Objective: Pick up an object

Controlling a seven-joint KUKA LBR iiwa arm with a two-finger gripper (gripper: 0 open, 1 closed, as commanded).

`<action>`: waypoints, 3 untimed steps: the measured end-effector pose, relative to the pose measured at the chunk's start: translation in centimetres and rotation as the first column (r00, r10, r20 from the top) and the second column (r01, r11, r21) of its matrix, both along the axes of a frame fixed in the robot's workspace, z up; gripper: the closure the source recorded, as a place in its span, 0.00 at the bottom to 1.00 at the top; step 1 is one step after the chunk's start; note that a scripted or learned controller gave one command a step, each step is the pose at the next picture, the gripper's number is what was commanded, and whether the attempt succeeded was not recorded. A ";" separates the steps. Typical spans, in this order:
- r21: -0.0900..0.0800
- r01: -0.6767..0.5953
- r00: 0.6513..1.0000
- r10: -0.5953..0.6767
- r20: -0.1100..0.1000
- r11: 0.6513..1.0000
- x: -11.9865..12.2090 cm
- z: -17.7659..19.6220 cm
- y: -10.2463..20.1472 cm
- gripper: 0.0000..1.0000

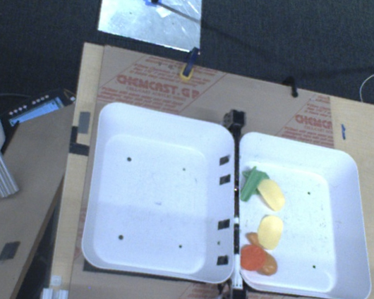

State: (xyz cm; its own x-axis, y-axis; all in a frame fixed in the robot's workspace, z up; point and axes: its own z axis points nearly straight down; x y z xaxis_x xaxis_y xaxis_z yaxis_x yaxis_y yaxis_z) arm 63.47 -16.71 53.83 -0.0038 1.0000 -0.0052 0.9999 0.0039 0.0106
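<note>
A cardboard-topped bench (156,82) bears two shallow white plastic bins. We cannot tell our gripper's state. A rounded yellow plastic food piece (271,194) lies in the right bin (348,209), unpicked; next we must descend over it.

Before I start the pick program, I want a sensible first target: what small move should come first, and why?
Probably bring the gripper in over the right bin, above the upper yellow piece. All the objects sit along that bin's left side, and this piece looks less crowded than the red one.
</note>
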 end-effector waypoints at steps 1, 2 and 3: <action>0.004 0.003 1.000 -0.002 -0.008 1.000 -2.8 -0.3 0.3 1.00; 0.005 0.002 1.000 -0.002 -0.007 1.000 -6.5 -0.2 1.1 1.00; 0.005 0.000 1.000 0.000 -0.008 1.000 -9.5 -0.3 2.1 1.00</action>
